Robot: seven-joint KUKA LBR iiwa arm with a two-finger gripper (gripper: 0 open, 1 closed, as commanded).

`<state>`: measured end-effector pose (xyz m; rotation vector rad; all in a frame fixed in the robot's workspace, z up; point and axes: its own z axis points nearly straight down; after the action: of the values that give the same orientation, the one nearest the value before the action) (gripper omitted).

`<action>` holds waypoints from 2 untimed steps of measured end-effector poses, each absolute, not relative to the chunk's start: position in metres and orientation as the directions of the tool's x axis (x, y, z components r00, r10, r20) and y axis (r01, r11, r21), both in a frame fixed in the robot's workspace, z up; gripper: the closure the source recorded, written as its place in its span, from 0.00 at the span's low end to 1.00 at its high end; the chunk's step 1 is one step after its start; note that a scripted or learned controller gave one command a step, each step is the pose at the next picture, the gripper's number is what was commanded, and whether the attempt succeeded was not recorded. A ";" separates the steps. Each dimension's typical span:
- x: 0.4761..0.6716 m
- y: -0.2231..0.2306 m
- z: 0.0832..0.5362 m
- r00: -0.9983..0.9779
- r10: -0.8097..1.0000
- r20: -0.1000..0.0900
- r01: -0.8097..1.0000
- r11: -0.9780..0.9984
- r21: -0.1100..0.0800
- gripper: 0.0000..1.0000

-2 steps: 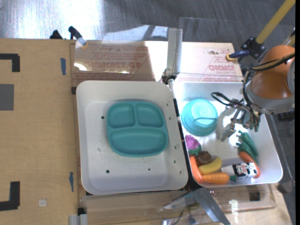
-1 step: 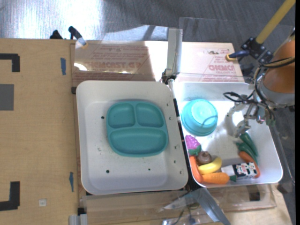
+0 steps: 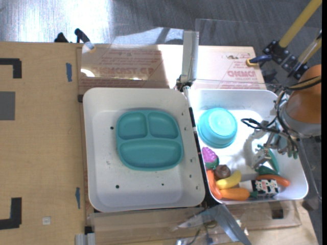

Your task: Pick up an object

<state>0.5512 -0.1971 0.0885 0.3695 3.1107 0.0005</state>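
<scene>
The pick is not yet made: the arm's jaws point(image 3: 263, 152), whose spread I cannot tell, hang low in the right white bin point(image 3: 301, 188) above toy food, beside the green-and-orange plastic carrot point(image 3: 276, 175), nothing visibly held.

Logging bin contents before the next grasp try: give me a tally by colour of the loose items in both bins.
Teal: 2, divided plate in the left bin, bowl in the right bin
Purple: 1, grapes
Yellow: 1, banana
Brown: 1, round piece
Orange: 2, carrot-like pieces and
Black and white: 1, small box
Total: 8; anything under the gripper is uncounted.
</scene>
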 end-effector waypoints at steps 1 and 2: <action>0.527 -0.199 0.089 -0.942 0.337 -0.011 0.337 0.942 0.003 0.00; 0.524 -0.200 0.089 -0.937 0.349 -0.011 0.349 0.937 0.003 0.00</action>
<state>0.5239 -0.2002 0.0887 0.5556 3.0805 0.0014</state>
